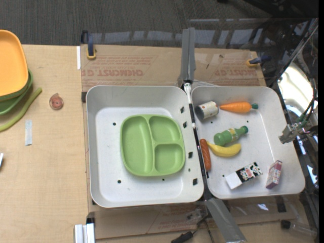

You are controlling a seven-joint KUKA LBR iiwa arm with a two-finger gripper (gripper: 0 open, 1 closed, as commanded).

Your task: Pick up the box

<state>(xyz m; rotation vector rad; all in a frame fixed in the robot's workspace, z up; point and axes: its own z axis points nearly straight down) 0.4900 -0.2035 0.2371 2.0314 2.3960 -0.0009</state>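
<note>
A small white box with a black cow pattern [243,175] lies flat near the front of the right bin [283,184]. Just right of it, against the bin's front right corner, a pink carton-like box [274,174] stands slightly tilted. The two boxes are a short gap apart. Nothing covers either one.
Also in the right bin are a carrot [235,107], a grey can [206,110], a green bottle [230,135], a banana [224,149] and a red sausage [205,154] by the left wall. A green divided plate [152,145] fills the left bin [94,135]. Orange and green dishes [10,70] sit far left.
</note>
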